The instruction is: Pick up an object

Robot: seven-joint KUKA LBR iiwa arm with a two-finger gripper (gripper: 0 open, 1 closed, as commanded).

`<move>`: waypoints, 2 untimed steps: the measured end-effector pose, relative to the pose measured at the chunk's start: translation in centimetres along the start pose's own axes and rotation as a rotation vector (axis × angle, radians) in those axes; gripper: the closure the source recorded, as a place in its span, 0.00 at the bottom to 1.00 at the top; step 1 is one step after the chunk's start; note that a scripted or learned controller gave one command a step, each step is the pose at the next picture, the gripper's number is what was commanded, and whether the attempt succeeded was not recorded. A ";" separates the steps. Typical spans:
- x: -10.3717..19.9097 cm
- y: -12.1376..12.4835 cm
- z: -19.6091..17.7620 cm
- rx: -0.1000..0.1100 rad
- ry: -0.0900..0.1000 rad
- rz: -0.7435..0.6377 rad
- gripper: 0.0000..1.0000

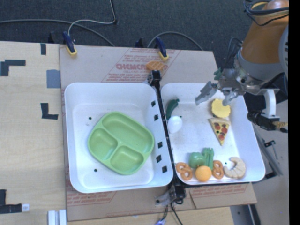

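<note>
A yellow disc (221, 108) lies near the back edge of the right bin (255, 139), and it is my likeliest target. My claw (216, 96) hangs just above it with its two fingers spread open, gripping nothing. To do this well, I judge I should centre the fingers either side of the disc, drop straight down, and close only once they straddle it. A pizza slice (220, 129) lies just in front of the disc, so I should keep clear of it. By the bin's left wall are a white egg (175, 123) and a dark green vegetable (171, 107). Along the front edge sit a pretzel (184, 170), broccoli (202, 157), an orange (203, 173) and a croissant (236, 168). The left bin (75, 125) holds a green tray (120, 142). Red print on the cardboard (117, 62) under the bins is too small to read surely
</note>
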State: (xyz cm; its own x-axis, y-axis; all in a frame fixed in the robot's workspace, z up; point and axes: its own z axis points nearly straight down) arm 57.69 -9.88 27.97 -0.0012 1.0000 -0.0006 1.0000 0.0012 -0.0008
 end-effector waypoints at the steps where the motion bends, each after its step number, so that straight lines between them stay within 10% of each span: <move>1: -6.5 2.7 18.8 -0.009 -0.002 0.000 0.00; 2: -8.1 2.2 19.0 -0.013 0.001 -0.003 0.00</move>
State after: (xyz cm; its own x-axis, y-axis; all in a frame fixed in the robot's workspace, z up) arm 59.85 -17.97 9.00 -0.0045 1.0000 -0.0002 0.9999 0.0045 0.0118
